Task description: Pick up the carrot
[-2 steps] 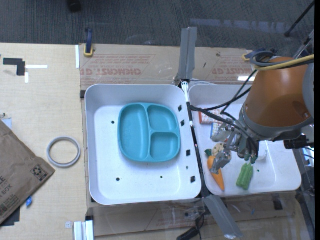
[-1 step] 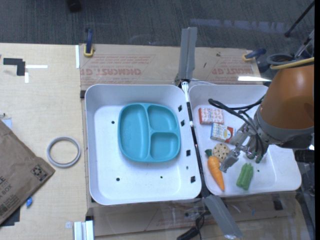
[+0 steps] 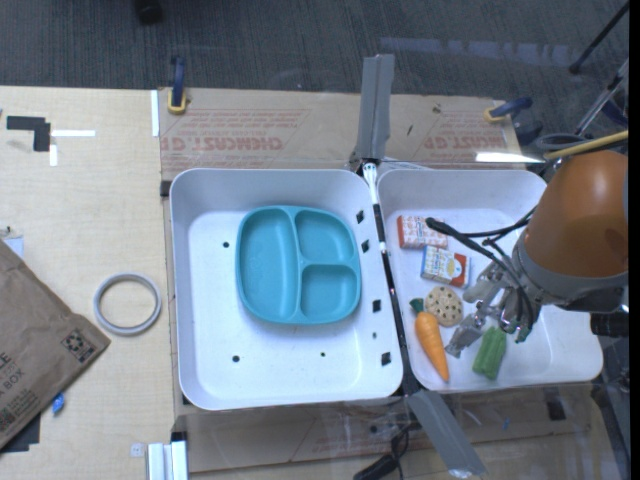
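The orange carrot [image 3: 431, 344] with a green top lies at the front left of the right bin [image 3: 570, 368], pointing toward the front edge. My gripper [image 3: 478, 320] hangs just right of the carrot, above the bin floor, with a green cylinder-shaped item [image 3: 490, 353] beside its fingers. The orange-banded arm comes in from the right and covers the bin's right part. Nothing shows between the fingers.
In the right bin lie a round cookie [image 3: 443, 304] and two small red-and-white packets [image 3: 421, 232] [image 3: 443, 265]. The left bin [image 3: 200, 298] holds a teal divided plate [image 3: 298, 265]. A tape ring [image 3: 127, 302] and a cardboard box [image 3: 30, 353] sit on the bench at left.
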You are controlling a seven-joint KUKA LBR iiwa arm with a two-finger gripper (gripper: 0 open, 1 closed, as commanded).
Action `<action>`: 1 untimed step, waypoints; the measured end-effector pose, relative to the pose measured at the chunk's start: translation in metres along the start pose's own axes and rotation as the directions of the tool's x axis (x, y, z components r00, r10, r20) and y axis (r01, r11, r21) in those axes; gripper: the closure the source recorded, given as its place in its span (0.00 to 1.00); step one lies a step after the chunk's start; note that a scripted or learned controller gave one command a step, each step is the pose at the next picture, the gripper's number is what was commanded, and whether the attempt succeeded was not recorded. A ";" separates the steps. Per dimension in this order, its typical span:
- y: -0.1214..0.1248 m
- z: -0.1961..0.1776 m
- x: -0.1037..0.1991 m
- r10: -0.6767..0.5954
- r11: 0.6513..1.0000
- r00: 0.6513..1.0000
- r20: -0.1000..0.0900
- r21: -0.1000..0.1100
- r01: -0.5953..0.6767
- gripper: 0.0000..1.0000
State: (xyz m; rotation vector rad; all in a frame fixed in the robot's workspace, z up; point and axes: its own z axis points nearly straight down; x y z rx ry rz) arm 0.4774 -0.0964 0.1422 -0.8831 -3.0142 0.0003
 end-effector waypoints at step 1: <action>0.009 0.045 -0.010 -0.374 0.927 0.927 0.008 -0.001 0.374 0.00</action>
